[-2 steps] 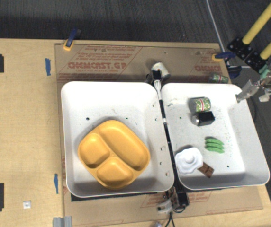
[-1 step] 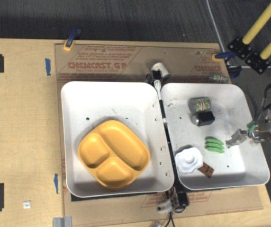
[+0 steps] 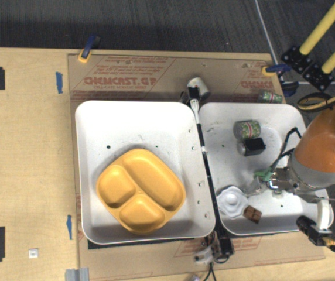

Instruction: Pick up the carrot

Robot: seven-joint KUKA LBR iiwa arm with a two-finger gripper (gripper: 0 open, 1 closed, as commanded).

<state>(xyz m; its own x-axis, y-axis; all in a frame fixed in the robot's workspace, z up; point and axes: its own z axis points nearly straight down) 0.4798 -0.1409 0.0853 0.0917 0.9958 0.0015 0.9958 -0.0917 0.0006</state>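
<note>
My gripper (image 3: 268, 181) hangs low over the right bin (image 3: 223, 115), near its middle right, below the arm's orange band (image 3: 330, 145). A small green piece (image 3: 263, 175) shows right at the gripper's left end; I cannot tell what it belongs to. The arm's wrist hides whatever lies directly under the gripper.
The right bin also holds a small green-grey can (image 3: 248, 129), a black object (image 3: 253, 146), a white round piece (image 3: 231, 200) and a brown block (image 3: 252, 215). A yellow divided plate (image 3: 141, 189) lies in the left bin (image 3: 97, 119). Yellow-handled clamps (image 3: 322, 28) stand at the back right.
</note>
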